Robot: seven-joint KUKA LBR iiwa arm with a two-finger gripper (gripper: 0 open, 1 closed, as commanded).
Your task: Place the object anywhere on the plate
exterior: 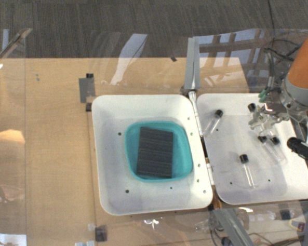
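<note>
A teal plate [183,155] sits in the middle of the left bin [109,148]. A dark grey block [154,151] lies flat on the plate. It is a rectangle with thin lines across it. Its long side runs from the far edge of the bin toward the near edge, and it leans a little, so the far end tips to the right. The block sits inside the plate and does not hang over the rim. There are no words or labels on it that can be read.

The right bin [303,186] holds small clear tubes with black caps. One tube [213,120] lies near the far left corner, tilted. Another tube [247,170] lies near the middle, pointing toward the near edge. More tubes [267,139] lie close to the arm.

The gripper [270,110] is over the far right part of the right bin, well apart from the plate. The picture does not show how its grip stands.
</note>
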